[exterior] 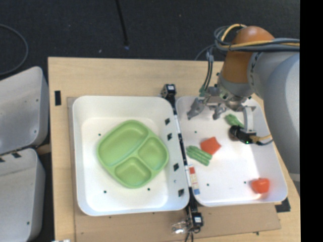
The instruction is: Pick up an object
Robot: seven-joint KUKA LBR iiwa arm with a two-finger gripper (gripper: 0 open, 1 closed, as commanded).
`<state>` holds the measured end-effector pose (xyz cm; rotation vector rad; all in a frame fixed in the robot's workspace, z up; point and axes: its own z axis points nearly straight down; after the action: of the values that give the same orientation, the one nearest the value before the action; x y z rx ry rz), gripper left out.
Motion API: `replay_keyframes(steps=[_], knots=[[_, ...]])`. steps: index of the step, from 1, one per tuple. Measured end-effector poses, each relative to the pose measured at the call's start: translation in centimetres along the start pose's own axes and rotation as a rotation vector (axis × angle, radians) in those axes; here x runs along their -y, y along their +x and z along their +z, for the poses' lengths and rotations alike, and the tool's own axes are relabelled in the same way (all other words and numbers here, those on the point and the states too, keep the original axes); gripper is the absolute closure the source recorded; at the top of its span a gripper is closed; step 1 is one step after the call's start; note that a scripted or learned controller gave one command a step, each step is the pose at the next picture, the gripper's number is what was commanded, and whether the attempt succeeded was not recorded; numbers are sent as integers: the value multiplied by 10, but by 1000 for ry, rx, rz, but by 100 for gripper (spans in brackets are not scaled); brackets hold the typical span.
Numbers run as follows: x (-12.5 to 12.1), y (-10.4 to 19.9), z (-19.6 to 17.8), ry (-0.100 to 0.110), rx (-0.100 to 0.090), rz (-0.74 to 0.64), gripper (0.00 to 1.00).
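Objects for picking lay in the right bin (267, 158), four of them in all. An orange-red block (211, 145) sat near the bin's middle, and a ridged green piece (199, 155) lay just beside it to the lower left, close to the divider between the bins. A second orange-red block (260, 185) rested well apart from these, near the bin's lower right corner. A small green piece (233, 120) lay toward the bin's upper part, just below the arm's wrist. The gripper (207, 111) hung over the upper part of the right bin, its two grey fingers spread apart with nothing between them; one fingertip pointed down-left toward the bin's upper left corner, the other sat nearer the small green piece. The grey arm with its orange band (239, 59) reached in from the right. A black fitting with a cable (242, 134) hung beside the wrist. In the left bin (83, 185) a light green divided plate (132, 153) lay flat, tilted on the diagonal, with three compartments. Both bins stood side by side on the wooden counter (116, 69)
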<state>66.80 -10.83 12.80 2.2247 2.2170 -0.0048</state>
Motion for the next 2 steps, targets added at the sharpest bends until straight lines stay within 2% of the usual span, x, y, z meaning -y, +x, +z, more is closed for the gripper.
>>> replay_keyframes(steps=[1, 2], knots=[[-1, -1, -13, -4, 0, 1, 100], [-10, -6, -74, -8, -1, -1, 100]])
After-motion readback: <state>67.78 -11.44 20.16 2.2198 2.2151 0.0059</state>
